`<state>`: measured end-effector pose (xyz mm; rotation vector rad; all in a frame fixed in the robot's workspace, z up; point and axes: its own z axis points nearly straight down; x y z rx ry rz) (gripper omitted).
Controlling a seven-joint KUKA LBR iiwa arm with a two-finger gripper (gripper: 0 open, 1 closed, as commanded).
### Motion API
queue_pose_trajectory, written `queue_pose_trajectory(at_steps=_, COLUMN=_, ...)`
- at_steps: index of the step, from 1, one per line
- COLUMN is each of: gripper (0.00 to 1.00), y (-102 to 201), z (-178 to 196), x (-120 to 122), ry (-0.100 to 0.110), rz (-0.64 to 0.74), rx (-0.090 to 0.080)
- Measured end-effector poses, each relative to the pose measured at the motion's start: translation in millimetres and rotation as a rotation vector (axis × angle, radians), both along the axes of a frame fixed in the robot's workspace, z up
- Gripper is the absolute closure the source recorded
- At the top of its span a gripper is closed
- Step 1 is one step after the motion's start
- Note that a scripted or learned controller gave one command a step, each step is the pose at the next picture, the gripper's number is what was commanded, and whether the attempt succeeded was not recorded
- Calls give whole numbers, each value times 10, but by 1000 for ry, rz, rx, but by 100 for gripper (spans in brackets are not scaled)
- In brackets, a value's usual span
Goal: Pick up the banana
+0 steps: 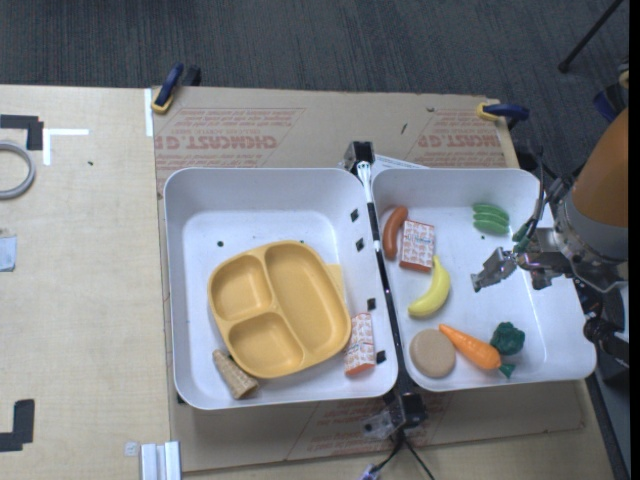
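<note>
Gripper [487, 270] hovers over right bin [560, 368], fingers apparently spread, nothing between them. Banana [431, 291] just left of it, against red-white box [417, 245]. Risk: box nudged, curved fruit slips; carrot [471, 347] near.

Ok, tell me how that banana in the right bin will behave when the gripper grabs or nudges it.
The banana looks like a smooth, glossy toy, so it is probably stiff, light and a bit slippery between the fingers. Its curved shape lying flat suggests it may pivot or spin if nudged off-centre. It lies close to the small carton, which a sideways push might disturb. The gripper hovers to its right.
</note>
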<state>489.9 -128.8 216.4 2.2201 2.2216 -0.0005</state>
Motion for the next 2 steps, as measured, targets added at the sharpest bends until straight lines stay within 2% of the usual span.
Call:
queue_pose_trajectory(at_steps=1, gripper=0, y=241, z=-1187, x=352, ry=2, rz=-39, rx=1)
queue_pose_trajectory(at_steps=2, gripper=100, y=238, z=-1092, x=358, ry=1, rz=-42, rx=1)
